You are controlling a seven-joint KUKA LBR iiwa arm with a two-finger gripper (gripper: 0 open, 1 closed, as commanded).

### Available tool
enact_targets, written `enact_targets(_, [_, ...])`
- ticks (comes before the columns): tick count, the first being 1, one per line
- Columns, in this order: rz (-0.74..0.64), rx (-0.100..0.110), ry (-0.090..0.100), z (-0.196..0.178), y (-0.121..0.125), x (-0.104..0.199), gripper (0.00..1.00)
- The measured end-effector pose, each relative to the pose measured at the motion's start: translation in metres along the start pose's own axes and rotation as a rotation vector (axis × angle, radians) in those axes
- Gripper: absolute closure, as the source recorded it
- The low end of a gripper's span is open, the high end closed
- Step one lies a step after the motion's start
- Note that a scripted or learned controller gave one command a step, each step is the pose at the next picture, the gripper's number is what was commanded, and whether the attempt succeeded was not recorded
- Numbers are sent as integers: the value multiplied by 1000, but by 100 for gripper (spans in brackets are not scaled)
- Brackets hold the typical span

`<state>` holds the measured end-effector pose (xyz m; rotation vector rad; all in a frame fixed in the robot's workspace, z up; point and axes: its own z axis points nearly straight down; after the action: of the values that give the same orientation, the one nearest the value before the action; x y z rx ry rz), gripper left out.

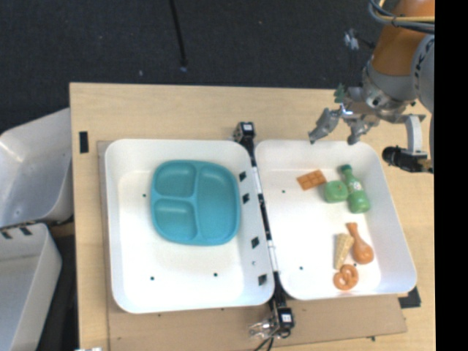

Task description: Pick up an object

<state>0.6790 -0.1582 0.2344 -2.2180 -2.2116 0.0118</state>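
Gripper at upper right of the frame, fingers spread and holding nothing, poised over the right bin's far rim, green bottle lying in that bin, teal plate in the left bin

No writing, label, brand, number or sign can be read anywhere in the camera view.
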Motion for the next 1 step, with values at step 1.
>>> enact_targets(1, [-1, -14, -2, -9, 2, 0, 0])
